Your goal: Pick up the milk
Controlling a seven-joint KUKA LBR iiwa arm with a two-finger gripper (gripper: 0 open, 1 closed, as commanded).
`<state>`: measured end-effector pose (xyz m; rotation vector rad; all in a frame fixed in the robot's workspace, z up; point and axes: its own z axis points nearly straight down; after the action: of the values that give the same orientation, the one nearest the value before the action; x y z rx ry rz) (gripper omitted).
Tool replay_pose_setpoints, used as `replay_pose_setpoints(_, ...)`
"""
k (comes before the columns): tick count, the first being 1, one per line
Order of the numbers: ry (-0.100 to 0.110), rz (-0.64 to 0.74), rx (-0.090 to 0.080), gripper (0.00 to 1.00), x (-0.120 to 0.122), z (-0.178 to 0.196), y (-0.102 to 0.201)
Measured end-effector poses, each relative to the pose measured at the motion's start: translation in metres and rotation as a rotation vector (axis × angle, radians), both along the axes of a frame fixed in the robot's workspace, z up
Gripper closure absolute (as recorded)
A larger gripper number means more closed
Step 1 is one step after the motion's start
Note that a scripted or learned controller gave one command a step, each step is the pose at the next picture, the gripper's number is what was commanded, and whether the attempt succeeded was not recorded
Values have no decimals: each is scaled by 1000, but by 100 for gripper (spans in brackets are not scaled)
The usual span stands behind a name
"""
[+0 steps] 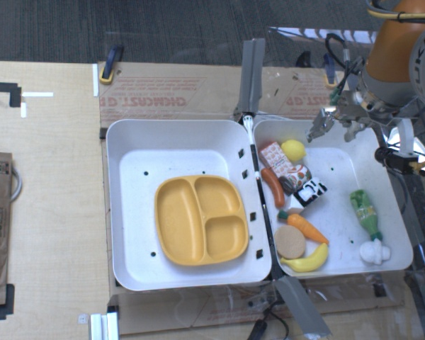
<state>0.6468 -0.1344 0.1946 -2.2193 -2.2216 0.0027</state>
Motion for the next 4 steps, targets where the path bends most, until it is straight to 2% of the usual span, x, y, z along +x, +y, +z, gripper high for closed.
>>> replay_pose_setpoints(1, 0, 128, -1, 0, 6, -42, -30)
replay_pose_setpoints(2, -2, 129, -2, 100, 6, -33, -31)
replay_pose_setpoints(3, -2, -331, -2, 100, 5, 99, -7)
replay_pose_setpoints(4, 1, -750, -4, 100, -41, 197, -11)
